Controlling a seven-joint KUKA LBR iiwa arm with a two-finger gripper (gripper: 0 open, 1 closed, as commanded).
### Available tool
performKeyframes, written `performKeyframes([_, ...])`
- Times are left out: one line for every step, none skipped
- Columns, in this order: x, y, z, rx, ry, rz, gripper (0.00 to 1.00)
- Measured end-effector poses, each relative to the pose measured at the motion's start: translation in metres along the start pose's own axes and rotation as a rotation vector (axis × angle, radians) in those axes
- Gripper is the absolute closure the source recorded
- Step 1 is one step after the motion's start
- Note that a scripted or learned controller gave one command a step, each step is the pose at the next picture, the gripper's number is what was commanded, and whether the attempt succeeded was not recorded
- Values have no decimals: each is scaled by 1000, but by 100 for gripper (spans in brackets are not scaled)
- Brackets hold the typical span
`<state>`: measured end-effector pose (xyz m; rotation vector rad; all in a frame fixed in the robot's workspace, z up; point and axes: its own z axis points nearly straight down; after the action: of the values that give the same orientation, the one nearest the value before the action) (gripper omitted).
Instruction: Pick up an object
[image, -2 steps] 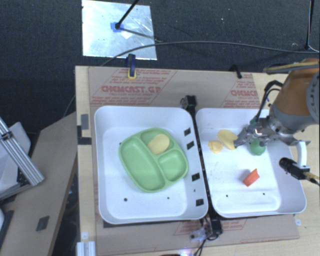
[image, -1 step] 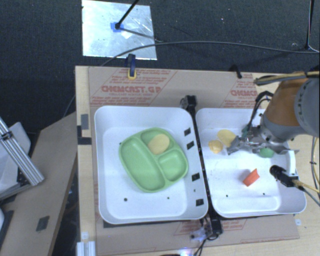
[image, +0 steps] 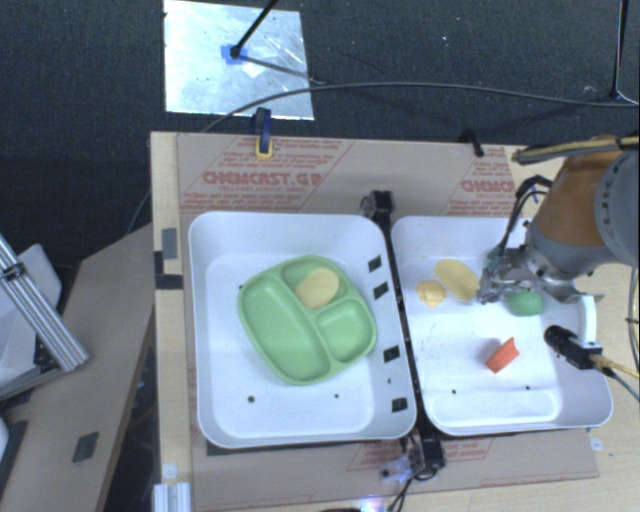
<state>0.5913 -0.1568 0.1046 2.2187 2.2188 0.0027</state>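
Leftmost, the shallow white left-hand bin (image: 230, 400) held a light green plastic divided plate (image: 290, 335) with a pale yellow rounded lump (image: 318, 288) sitting in its far compartment. Beyond the bins, red lettering on the brown board (image: 330, 165) read "CHEMCAST GP", with part of the same print showing again toward the far right; no other writing could be made out.

In the shallow white right-hand bin (image: 500, 410) lay a small yellow rounded piece (image: 431, 293) and, just beside it, a longer pale yellow piece (image: 457, 277), likely a toy banana. Nearer and to the right sat a small orange wedge-shaped block (image: 502, 354), well apart from them.

At the far right of that bin the grey two-finger gripper (image: 497, 282) hung low beside a small green rounded object (image: 522, 299), which looked the likely target. How far the tool was open, and whether it had hold of anything, could not be told.

The green object seemed light, stiff and smooth, apt to roll or slip; a hold across its widest middle would probably suit best.
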Motion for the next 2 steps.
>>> performKeyframes([0, 11, -61, -4, 0, -5, 100])
performKeyframes([0, 13, -115, -3, 0, -6, 100])
